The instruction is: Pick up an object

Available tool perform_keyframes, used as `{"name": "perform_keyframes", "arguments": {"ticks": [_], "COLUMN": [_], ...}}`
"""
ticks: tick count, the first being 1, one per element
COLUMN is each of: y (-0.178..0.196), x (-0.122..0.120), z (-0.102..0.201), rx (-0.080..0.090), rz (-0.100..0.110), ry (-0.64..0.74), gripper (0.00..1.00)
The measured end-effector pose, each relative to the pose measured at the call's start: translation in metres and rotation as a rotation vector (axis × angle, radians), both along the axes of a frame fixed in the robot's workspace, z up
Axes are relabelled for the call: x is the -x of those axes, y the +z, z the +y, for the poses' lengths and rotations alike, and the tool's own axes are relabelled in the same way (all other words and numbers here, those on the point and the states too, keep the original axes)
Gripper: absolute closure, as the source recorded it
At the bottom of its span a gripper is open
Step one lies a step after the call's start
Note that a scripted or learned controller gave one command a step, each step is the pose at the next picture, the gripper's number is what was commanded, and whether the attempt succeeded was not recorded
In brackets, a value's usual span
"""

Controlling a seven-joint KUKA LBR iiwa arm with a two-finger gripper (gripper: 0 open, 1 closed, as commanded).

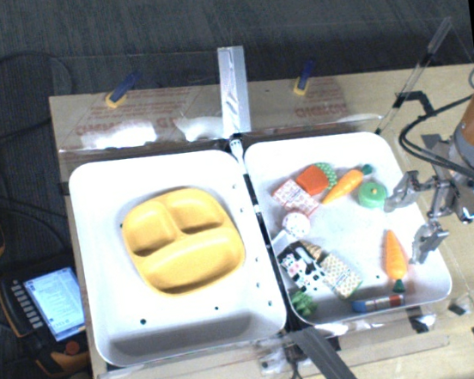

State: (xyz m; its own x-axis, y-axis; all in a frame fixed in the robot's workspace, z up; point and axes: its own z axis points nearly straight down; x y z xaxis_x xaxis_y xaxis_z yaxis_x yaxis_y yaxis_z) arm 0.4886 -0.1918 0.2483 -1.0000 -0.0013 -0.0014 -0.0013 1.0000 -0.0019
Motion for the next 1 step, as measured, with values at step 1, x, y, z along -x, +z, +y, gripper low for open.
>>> {"name": "perform_keyframes", "arguments": {"ticks": [1], "y": [-0.1126], "x": [-0.0134], "z": [-0.0189], "rx": [-0.001], "rz": [0.002], "ry": [0.066], "gripper": [0.00]}}
